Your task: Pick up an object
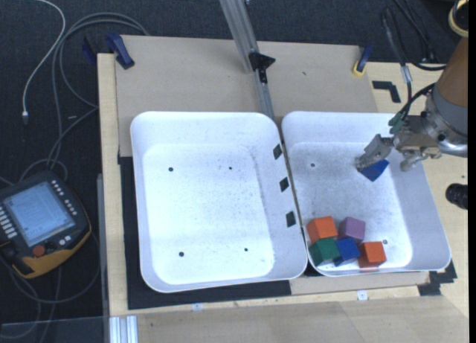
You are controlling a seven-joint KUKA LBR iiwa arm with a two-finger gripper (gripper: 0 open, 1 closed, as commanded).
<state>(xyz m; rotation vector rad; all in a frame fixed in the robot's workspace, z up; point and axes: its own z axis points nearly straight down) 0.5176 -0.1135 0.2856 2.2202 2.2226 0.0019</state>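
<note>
Left bin: held no blocks.
Block cluster: lay at right bin's near corner, below-left of claw.
Claw: fingers spread; blue block at left fingertip; grip uncertain.

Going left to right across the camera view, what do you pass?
Handheld control pad → left bin → green block → purple block → blue block at the end effector.
</note>
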